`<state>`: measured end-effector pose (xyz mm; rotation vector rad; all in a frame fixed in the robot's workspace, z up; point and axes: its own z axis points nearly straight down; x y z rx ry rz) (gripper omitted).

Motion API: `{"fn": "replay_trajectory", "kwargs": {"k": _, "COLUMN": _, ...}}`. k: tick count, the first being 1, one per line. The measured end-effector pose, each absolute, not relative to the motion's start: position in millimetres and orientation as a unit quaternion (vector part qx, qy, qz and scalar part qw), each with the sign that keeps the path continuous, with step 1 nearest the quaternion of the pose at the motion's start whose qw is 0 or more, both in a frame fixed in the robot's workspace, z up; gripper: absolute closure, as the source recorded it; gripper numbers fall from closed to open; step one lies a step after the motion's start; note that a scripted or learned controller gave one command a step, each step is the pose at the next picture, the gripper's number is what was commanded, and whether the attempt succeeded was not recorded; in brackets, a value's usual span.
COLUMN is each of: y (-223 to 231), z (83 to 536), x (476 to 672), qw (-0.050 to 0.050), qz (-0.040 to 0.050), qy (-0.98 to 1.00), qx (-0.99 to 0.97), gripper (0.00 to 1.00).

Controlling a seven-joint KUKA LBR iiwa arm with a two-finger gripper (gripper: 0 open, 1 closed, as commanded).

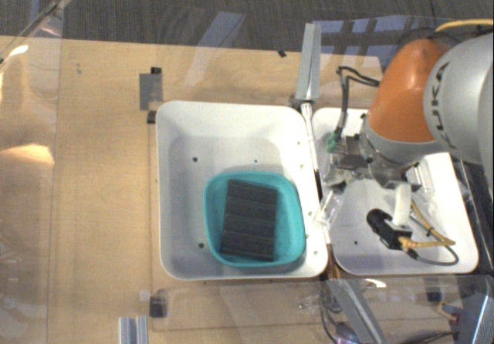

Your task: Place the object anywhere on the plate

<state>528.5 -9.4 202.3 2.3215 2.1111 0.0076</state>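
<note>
the dark ribbed object [249, 218], a rectangular block with crosswise ridges, lay flat on the teal plate [291, 211], so it was already resting where the task wanted it. it sat a little toward the plate's left side, its long axis running roughly from the far edge to the near edge, tilted slightly. the plate itself sat on the floor of the left bin [179, 180], in that bin's near right corner, with its near rim close to the bin's near wall and its right rim near the wall shared with the neighbouring bin.

the arm [432, 103] reached in over the right bin [448, 180], its orange band above that bin's far left part. the gripper [333, 196] hung low by the right bin's left wall, just beside the divider between the two bins, well apart from the object. whether it was open or closed could not be told, since the wrist hid it from above. a black cable fitting [384, 227] with yellow wiring trailed over the right bin's near edge.
</note>
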Motion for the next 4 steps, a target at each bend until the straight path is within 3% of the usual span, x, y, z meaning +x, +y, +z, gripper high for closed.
{"fn": "replay_trajectory", "kwargs": {"k": 1, "y": -9.6, "z": 202.3, "x": 528.5, "qw": 0.002, "qz": 0.0024, "qy": 0.673, "qx": 0.74, "gripper": 0.0}}
{"fn": "replay_trajectory", "kwargs": {"k": 2, "y": -53.1, "z": 390.0, "x": 526.8, "qw": 0.005, "qz": 0.004, "qy": 0.664, "qx": 0.748, "gripper": 0.0}}
{"fn": "replay_trajectory", "kwargs": {"k": 3, "y": -114.3, "z": 437.4, "x": 515.3, "qw": 0.005, "qz": 0.0035, "qy": 0.667, "qx": 0.745, "gripper": 0.0}}
{"fn": "replay_trajectory", "kwargs": {"k": 4, "y": -179.3, "z": 435.9, "x": 492.0, "qw": 0.004, "qz": 0.0013, "qy": 0.721, "qx": 0.693, "gripper": 0.0}}
